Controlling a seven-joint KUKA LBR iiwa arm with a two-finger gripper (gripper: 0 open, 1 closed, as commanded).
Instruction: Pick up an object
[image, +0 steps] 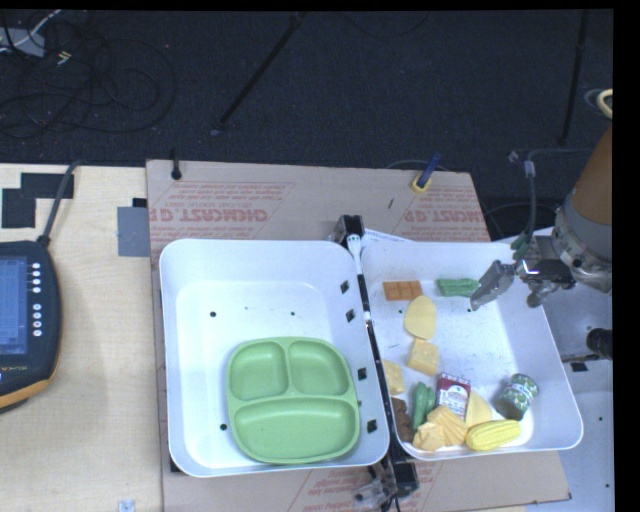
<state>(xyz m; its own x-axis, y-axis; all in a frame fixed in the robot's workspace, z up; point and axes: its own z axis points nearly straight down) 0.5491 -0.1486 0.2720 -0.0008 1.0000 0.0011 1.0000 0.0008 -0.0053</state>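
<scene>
Overhead, the metal pincer (505, 280) hangs released — 2 fingers splayed — beside a flat green piece (457, 287).

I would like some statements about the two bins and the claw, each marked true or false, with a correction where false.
1. The green divided plate lies in the left bin. True.
2. The claw grips the corn cob. False: the cob lies near the front of the right bin, apart from the claw.
3. The orange cracker lies near the far wall of the right bin. True.
4. The red carton sits on the green plate. False: it lies in the right bin among the food toys.
5. The claw hangs over the left bin. False: it is over the right bin, beside a flat green piece.
</scene>
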